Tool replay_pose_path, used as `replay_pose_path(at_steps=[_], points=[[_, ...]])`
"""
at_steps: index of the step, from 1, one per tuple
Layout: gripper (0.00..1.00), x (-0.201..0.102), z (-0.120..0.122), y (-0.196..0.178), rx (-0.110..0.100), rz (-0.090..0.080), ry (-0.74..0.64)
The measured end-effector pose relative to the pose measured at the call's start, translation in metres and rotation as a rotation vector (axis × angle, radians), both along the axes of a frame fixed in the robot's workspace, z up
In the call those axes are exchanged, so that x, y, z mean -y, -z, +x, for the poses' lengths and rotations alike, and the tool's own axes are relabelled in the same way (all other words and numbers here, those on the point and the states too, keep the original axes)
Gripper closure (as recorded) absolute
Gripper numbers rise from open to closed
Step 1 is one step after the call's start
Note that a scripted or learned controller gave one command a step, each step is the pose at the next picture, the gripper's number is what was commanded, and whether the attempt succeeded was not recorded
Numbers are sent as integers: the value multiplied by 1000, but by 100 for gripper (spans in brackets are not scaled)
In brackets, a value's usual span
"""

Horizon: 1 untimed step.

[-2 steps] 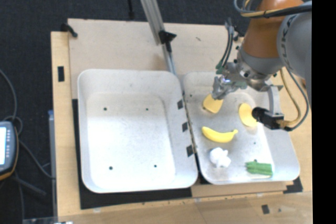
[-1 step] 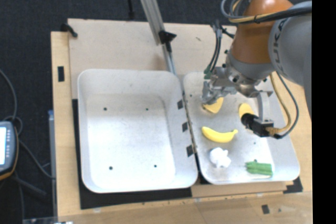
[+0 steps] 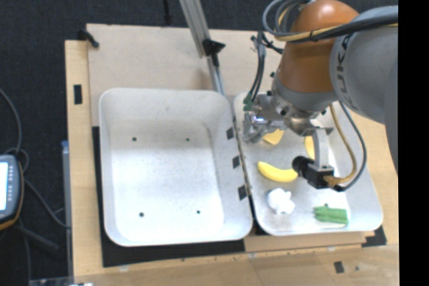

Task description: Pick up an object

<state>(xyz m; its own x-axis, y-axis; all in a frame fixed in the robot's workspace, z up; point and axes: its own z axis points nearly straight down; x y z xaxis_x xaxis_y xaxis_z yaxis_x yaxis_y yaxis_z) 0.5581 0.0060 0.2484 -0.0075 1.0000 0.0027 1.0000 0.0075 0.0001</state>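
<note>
The right bin (image 3: 365,207) holds a yellow banana-shaped piece (image 3: 277,173), a small white object (image 3: 281,201) and a green object (image 3: 331,214). Another yellow piece (image 3: 273,137) lies just below the arm's wrist, and a yellow sliver (image 3: 310,147) shows to its right. My gripper (image 3: 255,125) hangs at the bin's upper left, right beside that upper yellow piece, close to the wall between the bins. The wrist and its orange band cover the bin's back part.
The left bin (image 3: 117,110) sits beside the right one. A slanted aluminium post (image 3: 191,3) rises behind the bins. Black cable and a connector (image 3: 314,173) hang from the wrist over the right bin. A device (image 3: 9,187) sits off the bench's left edge.
</note>
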Motion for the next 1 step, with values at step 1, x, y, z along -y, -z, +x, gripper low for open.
replay_pose_path(at_steps=[1], points=[[100,-44,-24,-7,-1,0,-1]])
